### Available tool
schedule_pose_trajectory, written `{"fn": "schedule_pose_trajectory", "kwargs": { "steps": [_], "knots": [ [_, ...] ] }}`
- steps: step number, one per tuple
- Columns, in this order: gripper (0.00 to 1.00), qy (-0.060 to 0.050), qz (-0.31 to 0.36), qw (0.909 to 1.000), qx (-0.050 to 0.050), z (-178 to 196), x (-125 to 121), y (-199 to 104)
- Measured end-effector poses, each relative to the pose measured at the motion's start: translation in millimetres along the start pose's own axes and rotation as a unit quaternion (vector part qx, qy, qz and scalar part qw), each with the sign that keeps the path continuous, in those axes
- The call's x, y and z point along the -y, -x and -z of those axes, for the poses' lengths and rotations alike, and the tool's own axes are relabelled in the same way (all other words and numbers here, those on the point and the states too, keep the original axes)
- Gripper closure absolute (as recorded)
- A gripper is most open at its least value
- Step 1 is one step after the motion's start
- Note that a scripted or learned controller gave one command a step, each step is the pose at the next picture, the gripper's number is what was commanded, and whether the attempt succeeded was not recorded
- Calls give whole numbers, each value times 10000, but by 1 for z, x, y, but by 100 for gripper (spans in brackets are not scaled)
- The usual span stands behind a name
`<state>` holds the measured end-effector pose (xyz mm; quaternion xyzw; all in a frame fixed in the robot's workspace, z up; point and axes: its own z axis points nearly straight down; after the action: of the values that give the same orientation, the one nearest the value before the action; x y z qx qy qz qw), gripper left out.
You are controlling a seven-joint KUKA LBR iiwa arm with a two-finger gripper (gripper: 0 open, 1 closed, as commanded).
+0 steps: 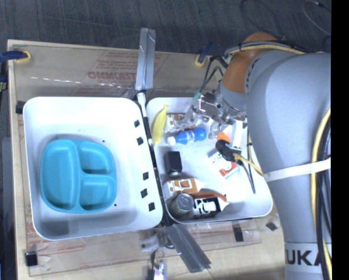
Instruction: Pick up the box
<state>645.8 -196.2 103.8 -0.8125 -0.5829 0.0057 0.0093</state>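
A small black box (173, 161) lies flat in the middle of the right bin (257, 202). Nearer the front is an orange-and-white carton (185, 185), lying beside a metal can (183, 203). My gripper (205, 113) hangs over the back of the right bin, above a blue bottle (189, 136) and a small brown-and-white packet (176, 120). It is well behind the black box and apart from it. The metal parts of the gripper blur into the clutter beneath it.
A yellow banana (159, 123) lies along the right bin's left wall. Orange and red small items (224, 150) and a black-and-white pack (208, 206) also sit there. The left bin (34, 115) holds a blue divided plate (78, 174). My arm's bulk covers the right side.
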Motion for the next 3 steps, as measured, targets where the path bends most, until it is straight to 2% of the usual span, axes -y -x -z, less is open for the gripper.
{"fn": "schedule_pose_trajectory", "kwargs": {
  "steps": [1, 2, 3],
  "knots": [
    [0, 92, 161, 9998, 5, 54, 59, 20],
    [0, 95, -1, 10000, 5, 132, 93, 37],
    [0, 82, -271, 9996, 5, -10, 134, 47]
  ]
}}
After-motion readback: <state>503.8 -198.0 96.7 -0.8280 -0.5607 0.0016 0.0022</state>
